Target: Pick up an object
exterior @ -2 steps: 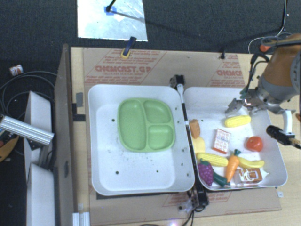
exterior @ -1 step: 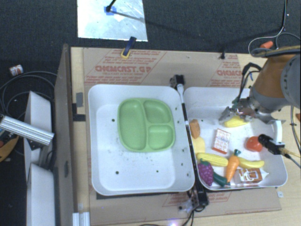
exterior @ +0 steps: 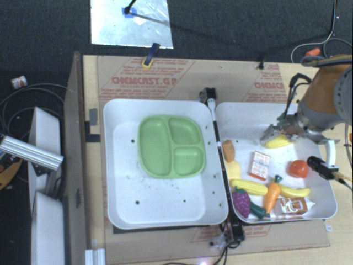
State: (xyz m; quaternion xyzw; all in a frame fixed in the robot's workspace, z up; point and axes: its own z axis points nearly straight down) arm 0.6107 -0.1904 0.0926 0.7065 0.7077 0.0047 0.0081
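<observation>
We see the gripper (exterior: 279, 132) low in the right bin (exterior: 242, 117), upper part, w/ its tips on a yellow banana (exterior: 277, 142); can't tell if it's open or clamped. Rest of the toys sit below: tomato (exterior: 298, 168), carrot (exterior: 271, 195), corn (exterior: 249, 187), grapes (exterior: 241, 202). Green tray (exterior: 170, 147) lies in the left bin (exterior: 124, 164).

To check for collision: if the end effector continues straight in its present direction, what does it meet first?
Most likely the yellow banana, directly at the end effector; depth is unclear, so contact cannot be confirmed.
</observation>
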